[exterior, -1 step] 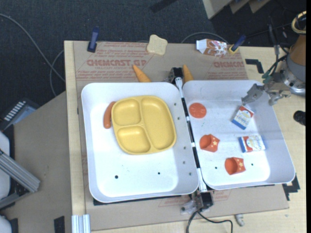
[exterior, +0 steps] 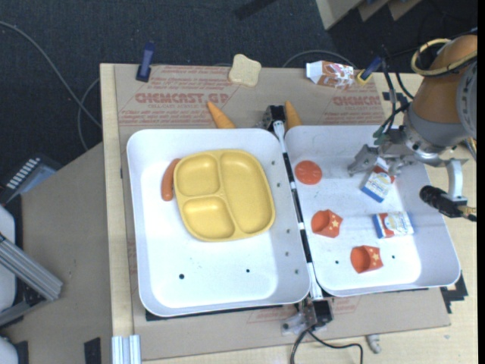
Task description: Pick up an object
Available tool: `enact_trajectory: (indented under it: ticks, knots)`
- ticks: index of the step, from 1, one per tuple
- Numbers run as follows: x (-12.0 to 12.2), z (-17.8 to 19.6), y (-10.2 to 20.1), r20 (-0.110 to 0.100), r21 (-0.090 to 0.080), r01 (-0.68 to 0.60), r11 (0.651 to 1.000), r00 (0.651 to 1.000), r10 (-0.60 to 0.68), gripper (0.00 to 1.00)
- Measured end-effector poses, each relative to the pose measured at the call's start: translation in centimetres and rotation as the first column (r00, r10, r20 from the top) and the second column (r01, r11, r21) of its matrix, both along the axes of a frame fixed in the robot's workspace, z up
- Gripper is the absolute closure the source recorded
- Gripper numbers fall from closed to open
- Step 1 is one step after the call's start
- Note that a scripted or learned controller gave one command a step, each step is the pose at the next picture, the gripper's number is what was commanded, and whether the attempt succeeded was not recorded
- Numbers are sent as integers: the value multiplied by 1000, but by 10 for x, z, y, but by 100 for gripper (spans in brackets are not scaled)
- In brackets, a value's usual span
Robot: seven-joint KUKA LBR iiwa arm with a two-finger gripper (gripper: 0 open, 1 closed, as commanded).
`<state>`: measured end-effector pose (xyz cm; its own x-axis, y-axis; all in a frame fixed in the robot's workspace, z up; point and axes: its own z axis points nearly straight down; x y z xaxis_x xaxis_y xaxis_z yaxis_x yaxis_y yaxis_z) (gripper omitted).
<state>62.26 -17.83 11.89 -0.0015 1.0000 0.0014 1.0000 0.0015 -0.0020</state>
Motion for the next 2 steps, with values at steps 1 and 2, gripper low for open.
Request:
enact_trajectory:
  ticks: [1, 2]
  knots:
    - [-11, -34, -29, 2, -1, 2, 1000, 1000, -2, 0]
    - [-25, -34, -18, 1, -1, 2, 1000, 1000, -2, 0]
